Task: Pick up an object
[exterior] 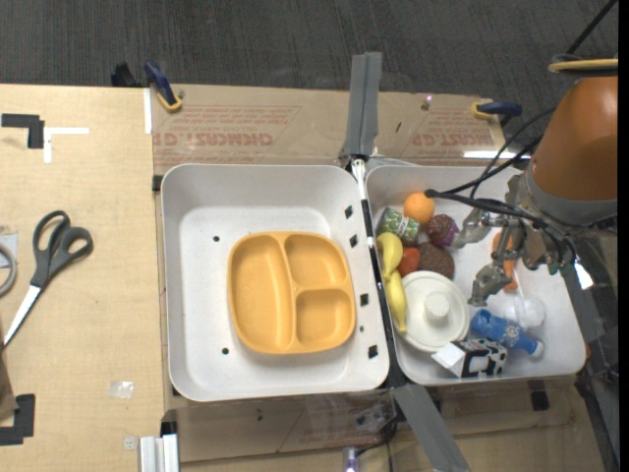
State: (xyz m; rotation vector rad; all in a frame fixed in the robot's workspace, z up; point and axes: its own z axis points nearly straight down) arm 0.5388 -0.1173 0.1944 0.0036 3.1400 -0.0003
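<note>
gripper [496,264] hangs over the right bin [560,357], finger state indeterminate. nearest object: blue bottle [503,327], just below. descend vertically, centre on the bottle, avoid white lid [432,310].

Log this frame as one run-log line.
phase: reach | end effector: above right bin, near blue bottle | left bin: yellow divided plate | lift: not yet

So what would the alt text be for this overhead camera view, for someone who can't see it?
A robot arm's gripper hangs over the right bin, crowded with an orange, bananas, a white lid and a blue bottle. The left bin holds a yellow divided plate; scissors lie beside it.
</note>
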